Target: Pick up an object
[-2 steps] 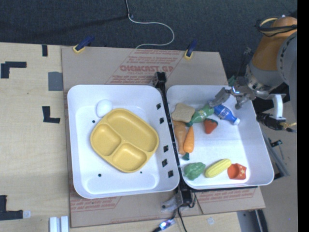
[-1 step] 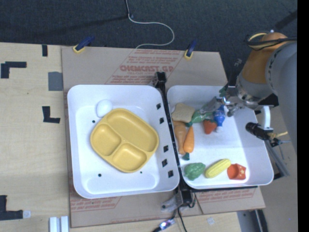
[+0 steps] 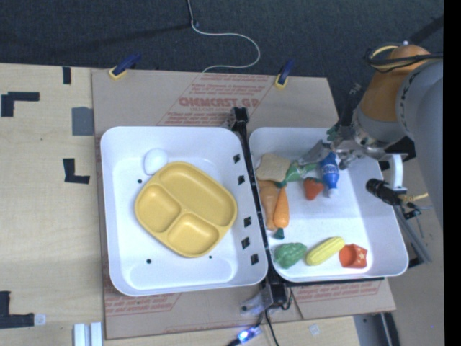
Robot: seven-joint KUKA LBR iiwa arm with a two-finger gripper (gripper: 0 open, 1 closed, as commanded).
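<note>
My gripper (image 3: 330,157) is low over the upper middle of the right bin (image 3: 374,222), reaching in from the right. Directly below it is a small blue object (image 3: 330,174), and I cannot tell whether it is held. A red piece (image 3: 312,188) lies just left of the blue object. A green leafy piece (image 3: 296,170) and a tan slice (image 3: 271,166) lie further left. An orange carrot (image 3: 281,206) rests by the bin's left wall.
Along the right bin's front edge lie a green vegetable (image 3: 289,252), a yellow corn cob (image 3: 324,250) and a red pepper (image 3: 352,255). The left bin (image 3: 119,193) holds a yellow divided plate (image 3: 186,207) and a white ball (image 3: 154,160).
</note>
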